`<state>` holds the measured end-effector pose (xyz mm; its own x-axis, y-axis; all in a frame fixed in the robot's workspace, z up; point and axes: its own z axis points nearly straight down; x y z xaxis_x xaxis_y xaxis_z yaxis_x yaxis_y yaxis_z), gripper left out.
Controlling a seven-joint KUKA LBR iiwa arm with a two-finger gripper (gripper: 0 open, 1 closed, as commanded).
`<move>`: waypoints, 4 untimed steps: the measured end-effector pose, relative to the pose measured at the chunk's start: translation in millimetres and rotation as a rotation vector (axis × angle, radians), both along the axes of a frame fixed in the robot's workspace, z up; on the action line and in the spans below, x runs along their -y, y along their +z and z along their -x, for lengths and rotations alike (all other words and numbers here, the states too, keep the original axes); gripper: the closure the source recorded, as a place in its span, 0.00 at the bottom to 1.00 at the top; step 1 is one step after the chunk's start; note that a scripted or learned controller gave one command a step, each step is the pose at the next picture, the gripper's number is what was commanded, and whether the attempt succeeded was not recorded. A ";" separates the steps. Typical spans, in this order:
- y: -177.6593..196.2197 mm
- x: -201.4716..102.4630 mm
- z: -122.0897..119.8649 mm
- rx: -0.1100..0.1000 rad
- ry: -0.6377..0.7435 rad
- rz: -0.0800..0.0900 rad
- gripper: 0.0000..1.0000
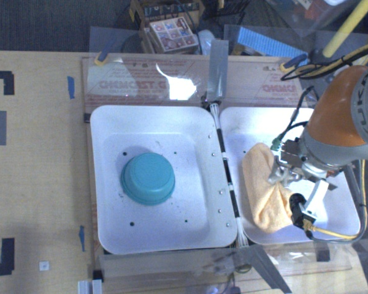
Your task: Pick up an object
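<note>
A pale orange cloth (265,192) lies crumpled in the right bin (340,216), along its left side. My gripper (279,175) hangs low over the cloth's right edge, near its middle, and seems to touch the fabric. The arm's wrist and orange band (340,118) rise above it to the right. An upturned teal bowl (148,177) rests in the left bin (172,124), left of its centre and well away from the gripper.
A metal divider (226,164) runs between the two bins. Cables, among them a yellow one (331,233), hang from the wrist over the right bin's front right part. Boxes and clutter sit beyond the bins' far edge.
</note>
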<state>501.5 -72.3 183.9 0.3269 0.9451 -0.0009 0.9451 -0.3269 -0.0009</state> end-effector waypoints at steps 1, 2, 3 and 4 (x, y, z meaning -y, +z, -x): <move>0.3 0.0 -0.1 0.001 0.000 0.000 0.00; 1.0 72.3 -5.6 0.002 0.053 0.001 0.00; -93.9 24.9 -82.6 0.011 0.273 0.004 0.00; -94.0 35.0 -50.4 0.012 0.309 0.001 0.00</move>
<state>551.9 -107.3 89.9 0.0240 0.9997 0.0000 0.9996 -0.0240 0.0114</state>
